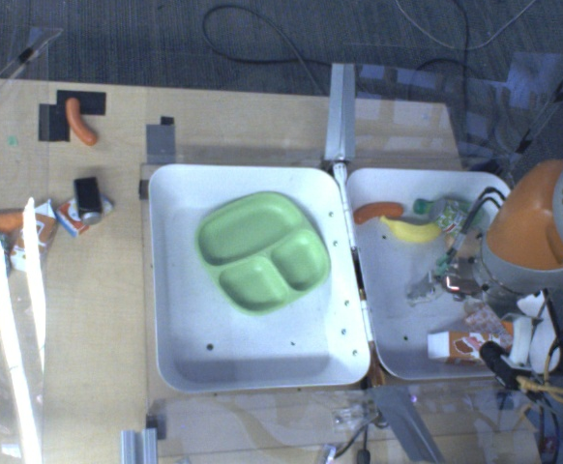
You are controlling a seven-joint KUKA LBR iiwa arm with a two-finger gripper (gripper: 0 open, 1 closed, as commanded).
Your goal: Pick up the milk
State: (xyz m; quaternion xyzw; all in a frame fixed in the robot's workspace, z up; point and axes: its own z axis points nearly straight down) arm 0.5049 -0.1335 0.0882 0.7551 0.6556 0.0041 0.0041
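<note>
The milk (459,344) is a small white and orange carton. It lies on its side by the front wall of the right bin (398,307). My gripper (450,275) hangs over the middle right of that bin, a little behind the carton and apart from it. The grey wrist and orange band (528,228) cover the bin's right side. Nothing shows in the gripper.
A red sausage (378,211), a yellow banana (412,230) and a green packet (442,211) lie at the back of the right bin. The left bin (180,356) holds a green divided plate (262,249). Loose toys (80,124) lie on the bench at the left.
</note>
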